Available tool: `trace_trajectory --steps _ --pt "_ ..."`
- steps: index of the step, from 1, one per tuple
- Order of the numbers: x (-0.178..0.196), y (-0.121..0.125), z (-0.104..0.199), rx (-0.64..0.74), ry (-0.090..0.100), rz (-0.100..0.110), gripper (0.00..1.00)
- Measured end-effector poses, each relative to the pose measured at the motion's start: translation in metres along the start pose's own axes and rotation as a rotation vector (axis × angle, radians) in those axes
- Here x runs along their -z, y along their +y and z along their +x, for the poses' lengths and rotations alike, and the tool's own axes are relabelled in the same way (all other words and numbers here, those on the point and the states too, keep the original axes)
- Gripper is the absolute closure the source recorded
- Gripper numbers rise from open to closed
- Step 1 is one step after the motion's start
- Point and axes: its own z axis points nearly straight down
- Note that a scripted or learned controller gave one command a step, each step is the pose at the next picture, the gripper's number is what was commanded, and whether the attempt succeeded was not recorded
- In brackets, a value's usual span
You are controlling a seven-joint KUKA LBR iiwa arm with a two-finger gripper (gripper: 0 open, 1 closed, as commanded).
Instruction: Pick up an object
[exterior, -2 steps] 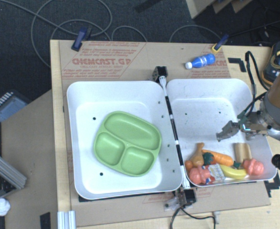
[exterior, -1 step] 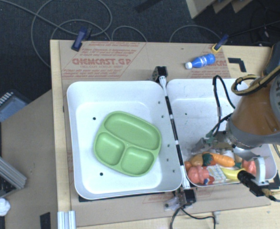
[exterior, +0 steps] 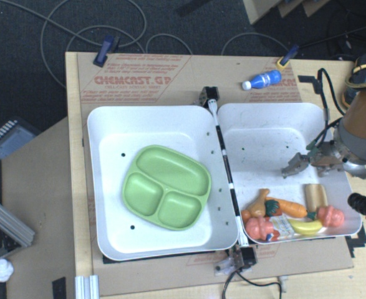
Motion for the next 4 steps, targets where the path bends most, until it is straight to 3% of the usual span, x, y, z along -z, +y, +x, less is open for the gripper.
trace_trajectory --steps 1,2,3,4 --pt "0.007 0.060 0.036 0.003 0.002 0.000 0.00" --pt "0.022 0.145 0.020 0.003 0.001 0.001 0.00" --pt "-0.058 0.150 0.052 0.003 0.004 0.006 0.00" --pt "-0.017 0.093 -0.016 0.000 0.000 0.003 0.00"
